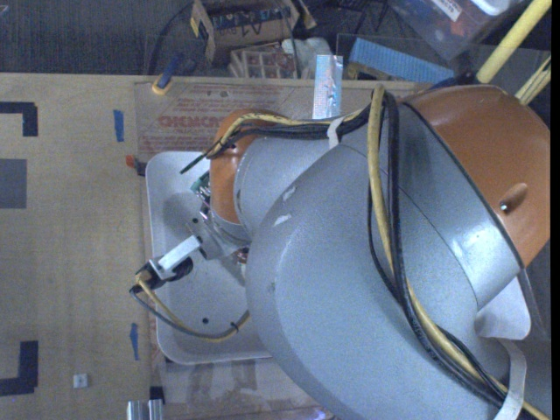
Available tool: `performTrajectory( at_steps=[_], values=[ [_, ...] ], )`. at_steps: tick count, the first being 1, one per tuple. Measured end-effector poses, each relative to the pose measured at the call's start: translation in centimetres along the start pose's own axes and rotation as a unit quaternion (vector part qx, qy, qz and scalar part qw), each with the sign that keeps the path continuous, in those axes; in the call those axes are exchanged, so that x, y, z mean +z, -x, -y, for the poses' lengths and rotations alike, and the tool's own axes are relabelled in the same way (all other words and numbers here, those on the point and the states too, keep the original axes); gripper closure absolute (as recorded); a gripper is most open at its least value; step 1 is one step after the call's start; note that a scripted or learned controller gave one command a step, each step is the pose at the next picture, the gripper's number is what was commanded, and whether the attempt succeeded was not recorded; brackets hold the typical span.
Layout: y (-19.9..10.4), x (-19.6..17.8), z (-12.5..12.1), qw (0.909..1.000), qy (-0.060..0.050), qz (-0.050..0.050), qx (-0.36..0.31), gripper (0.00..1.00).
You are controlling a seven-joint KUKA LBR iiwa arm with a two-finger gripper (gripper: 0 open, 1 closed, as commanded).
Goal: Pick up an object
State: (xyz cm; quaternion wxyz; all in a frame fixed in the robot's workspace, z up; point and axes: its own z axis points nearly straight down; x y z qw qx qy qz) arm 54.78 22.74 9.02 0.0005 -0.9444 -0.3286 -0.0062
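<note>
My grey arm (367, 261) fills the right and middle of the camera view and hangs over the white bin (166, 182). The orange band (223, 169) above the wrist sits over the bin's upper middle. Below it the gripper (210, 227) points down into the bin, largely hidden by the wrist. A white bracket with a black tip (171, 262) sticks out to the left from the wrist. A small green patch (203, 183) shows beside the orange band; what it is cannot be made out. No object can be seen in the gripper.
A yellow-and-black cable (188, 326) loops from the bracket across the bin's lower part. The wooden bench (70, 234) lies to the left, with blue tape marks (118, 126). Cardboard boxes and clutter (254, 24) stand beyond the bench's far edge.
</note>
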Motion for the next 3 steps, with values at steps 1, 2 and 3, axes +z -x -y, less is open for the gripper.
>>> performTrajectory(
  at_steps=[1, 2, 3],
  values=[
    [-0.1, -1.1, 0.1, 1.0000, 0.000, -0.001, -0.002, 1.00],
    [3.5, -9.2, -0.5, 0.9938, -0.001, 0.006, 0.111, 1.00],
    [-3.2, -9.3, -3.2, 0.9943, -0.003, 0.007, -0.106, 1.00]
  ],
)
